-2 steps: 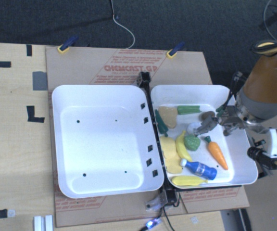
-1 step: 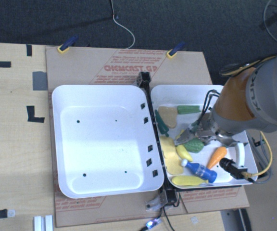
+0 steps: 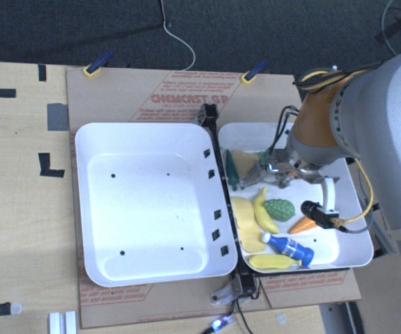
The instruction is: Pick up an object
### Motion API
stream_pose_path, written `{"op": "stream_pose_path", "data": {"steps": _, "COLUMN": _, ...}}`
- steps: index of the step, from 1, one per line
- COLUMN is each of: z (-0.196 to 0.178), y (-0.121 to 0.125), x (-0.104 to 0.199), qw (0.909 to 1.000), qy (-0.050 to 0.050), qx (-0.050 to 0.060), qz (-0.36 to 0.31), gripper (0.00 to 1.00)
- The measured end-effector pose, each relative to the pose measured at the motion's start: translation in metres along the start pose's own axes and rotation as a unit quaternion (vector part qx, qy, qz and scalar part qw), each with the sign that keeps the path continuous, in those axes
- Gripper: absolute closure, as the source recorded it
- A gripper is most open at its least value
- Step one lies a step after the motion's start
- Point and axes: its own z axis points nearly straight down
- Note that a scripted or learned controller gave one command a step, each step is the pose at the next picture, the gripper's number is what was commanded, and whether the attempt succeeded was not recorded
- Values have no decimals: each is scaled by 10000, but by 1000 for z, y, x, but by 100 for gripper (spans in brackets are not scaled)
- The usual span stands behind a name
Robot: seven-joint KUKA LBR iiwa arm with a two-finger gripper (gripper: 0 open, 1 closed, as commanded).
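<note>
Two white bins (image 3: 89,145) sit on cardboard (image 3: 179,99) atop the wooden desk (image 3: 19,186); claw (image 3: 273,169) state: cannot tell.

Right bin (image 3: 354,256) as landmark: banana (image 3: 264,211), bottle (image 3: 291,249), carrot (image 3: 303,224) inside, gripper (image 3: 273,169) above them; left bin (image 3: 89,186) beside.

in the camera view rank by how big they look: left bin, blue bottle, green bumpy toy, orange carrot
1. left bin, by far the largest
2. blue bottle
3. green bumpy toy and orange carrot: these look too alike to rank; the carrot is partly hidden by a cable
</note>
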Motion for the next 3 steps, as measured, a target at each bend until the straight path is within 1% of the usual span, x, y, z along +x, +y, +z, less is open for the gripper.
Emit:
{"op": "stream_pose_path", "data": {"steps": 1, "z": -1, "y": -79, "x": 5, "qw": 10000, "qy": 20, "qx": 16, "qz": 37, "gripper": 0}}
{"op": "stream_pose_path", "data": {"steps": 2, "z": -12, "y": -75, "x": 5, "qw": 10000, "qy": 20, "qx": -16, "qz": 18, "gripper": 100}}
{"op": "stream_pose_path", "data": {"steps": 3, "z": -105, "y": -23, "x": 83, "qw": 10000, "qy": 24, "qx": -44, "qz": -30, "gripper": 100}}
